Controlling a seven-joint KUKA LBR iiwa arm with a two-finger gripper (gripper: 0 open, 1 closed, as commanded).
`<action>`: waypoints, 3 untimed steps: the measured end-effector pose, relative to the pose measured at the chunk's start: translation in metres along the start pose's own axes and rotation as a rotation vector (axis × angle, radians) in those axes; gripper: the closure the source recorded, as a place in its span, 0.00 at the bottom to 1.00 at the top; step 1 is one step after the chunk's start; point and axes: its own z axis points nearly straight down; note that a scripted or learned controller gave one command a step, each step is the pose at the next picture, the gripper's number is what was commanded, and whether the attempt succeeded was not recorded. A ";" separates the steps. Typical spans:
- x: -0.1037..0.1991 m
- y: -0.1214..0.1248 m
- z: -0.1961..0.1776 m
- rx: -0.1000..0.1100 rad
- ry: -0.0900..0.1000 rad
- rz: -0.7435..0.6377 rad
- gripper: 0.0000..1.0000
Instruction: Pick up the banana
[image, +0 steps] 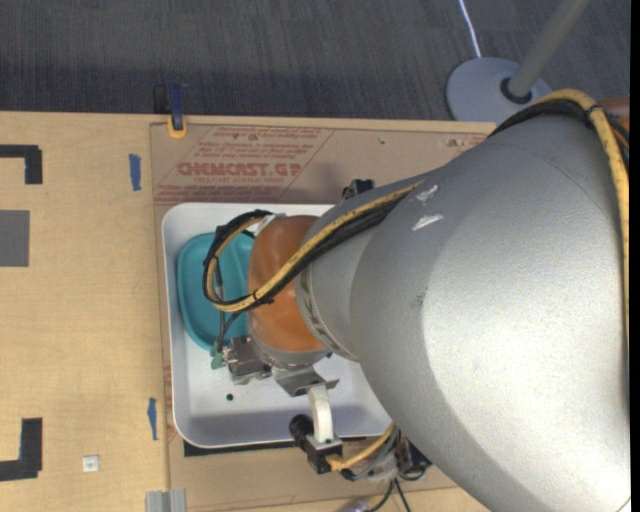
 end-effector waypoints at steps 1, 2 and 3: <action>-0.013 -0.003 -0.067 0.000 -0.002 0.415 1.00; -0.001 0.000 0.000 0.001 -0.001 0.064 1.00; -0.004 -0.002 -0.071 0.001 -0.002 0.171 1.00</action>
